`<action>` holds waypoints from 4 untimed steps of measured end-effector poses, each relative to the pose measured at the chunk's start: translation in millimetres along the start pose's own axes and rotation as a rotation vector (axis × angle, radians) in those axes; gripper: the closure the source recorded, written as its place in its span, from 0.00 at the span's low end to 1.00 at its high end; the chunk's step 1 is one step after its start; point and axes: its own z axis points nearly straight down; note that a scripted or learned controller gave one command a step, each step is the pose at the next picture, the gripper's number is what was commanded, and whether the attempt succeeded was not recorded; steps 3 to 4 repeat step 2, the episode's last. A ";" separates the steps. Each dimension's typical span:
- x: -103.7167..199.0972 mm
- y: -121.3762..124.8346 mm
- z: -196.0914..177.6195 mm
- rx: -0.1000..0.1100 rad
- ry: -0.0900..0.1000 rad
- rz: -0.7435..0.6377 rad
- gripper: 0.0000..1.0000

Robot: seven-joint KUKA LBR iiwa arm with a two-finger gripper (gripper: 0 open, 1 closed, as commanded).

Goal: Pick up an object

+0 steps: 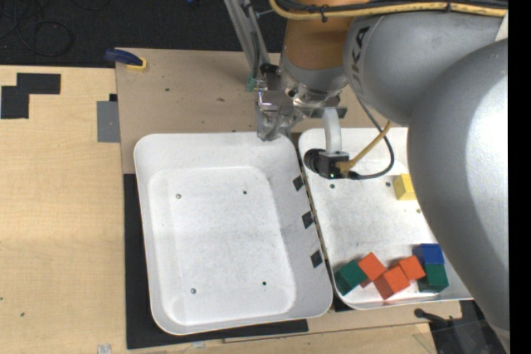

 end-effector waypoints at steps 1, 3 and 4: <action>-1.5 -5.3 1.2 0.001 -0.001 0.004 1.00; -1.4 -5.0 1.1 0.001 0.000 0.004 0.00; -1.4 -5.0 1.1 0.001 0.000 0.004 0.00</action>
